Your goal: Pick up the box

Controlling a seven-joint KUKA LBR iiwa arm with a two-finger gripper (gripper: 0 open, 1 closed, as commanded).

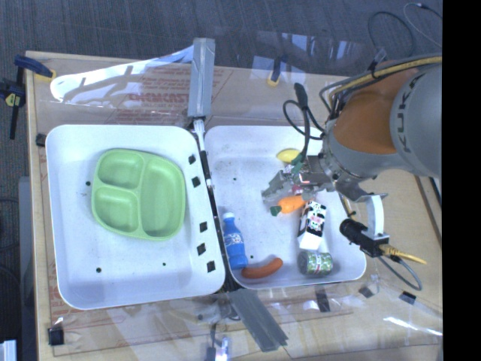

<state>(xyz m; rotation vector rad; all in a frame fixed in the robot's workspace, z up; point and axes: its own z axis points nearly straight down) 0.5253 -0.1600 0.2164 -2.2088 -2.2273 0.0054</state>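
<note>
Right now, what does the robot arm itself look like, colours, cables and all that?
The arm is bulky and grey with a rounded orange band above the wrist and dark lettering on its casing. Black cables loop beside the wrist. The gripper is small, grey and metallic, with a white bracket nearby.

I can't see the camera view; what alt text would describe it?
A grey and orange robot arm reaches from the right, its gripper low over an orange carrot toy in the right bin, near a white box, blue bottle and sausage. The left bin holds a green divided plate.
</note>
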